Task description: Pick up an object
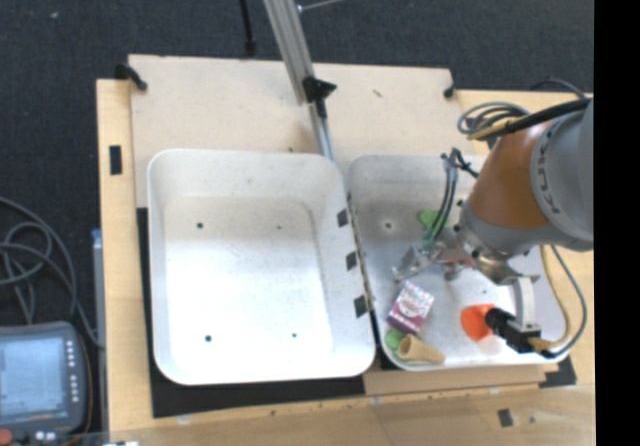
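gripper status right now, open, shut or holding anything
Gripper: cannot be told; it sits low in the right bin, above the small purple packet, and nothing is visibly held.

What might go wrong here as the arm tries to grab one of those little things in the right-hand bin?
The gripper hangs above the purple-and-white packet, not squarely over it, so a straight drop may clip its edge. The packet, a green piece and a tan cone crowd the right bin's near corner; a grab could catch two or push them against the wall. The orange object lies under the arm, partly hidden.
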Controlling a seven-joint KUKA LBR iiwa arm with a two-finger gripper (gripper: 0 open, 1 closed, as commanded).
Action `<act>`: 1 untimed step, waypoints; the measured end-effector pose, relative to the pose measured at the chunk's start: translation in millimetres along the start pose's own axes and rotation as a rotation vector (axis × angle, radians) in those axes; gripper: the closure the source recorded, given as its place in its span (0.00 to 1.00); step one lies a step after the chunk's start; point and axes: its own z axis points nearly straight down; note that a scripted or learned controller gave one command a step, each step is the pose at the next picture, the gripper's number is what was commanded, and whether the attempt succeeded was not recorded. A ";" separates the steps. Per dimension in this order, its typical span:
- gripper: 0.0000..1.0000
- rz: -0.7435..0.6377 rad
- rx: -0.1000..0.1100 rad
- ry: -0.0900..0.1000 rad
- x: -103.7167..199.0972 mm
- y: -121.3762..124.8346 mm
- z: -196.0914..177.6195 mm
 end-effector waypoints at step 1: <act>1.00 0.007 -0.006 0.001 -0.3 1.5 -12.3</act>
